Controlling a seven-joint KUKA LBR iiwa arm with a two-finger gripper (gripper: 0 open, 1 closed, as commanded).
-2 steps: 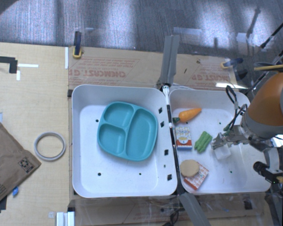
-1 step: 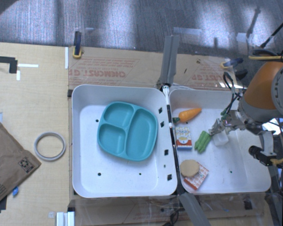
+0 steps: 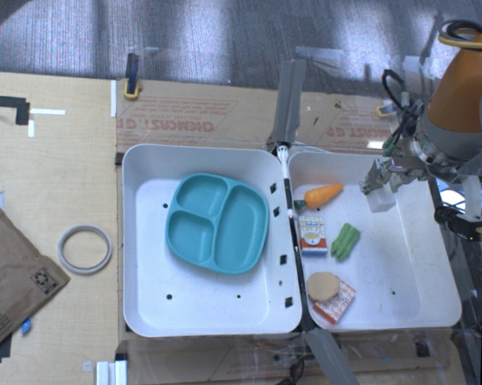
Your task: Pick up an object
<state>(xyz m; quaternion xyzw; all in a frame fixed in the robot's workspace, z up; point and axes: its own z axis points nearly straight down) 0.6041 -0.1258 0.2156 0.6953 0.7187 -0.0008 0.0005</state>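
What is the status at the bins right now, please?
Gripper above right bin, holding nothing visible. Carrot, green piece lie loose. Path open.

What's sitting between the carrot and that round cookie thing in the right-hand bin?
In the camera view, a small red-and-white carton lies between the carrot and the round cookie; a green vegetable sits just beside that line.

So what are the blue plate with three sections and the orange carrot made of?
The teal three-section plate looks like smooth, matte plastic: even colour, moulded rounded dividers. The orange carrot seems a plastic toy, uniformly bright and slightly shiny, though that is hard to tell for sure.
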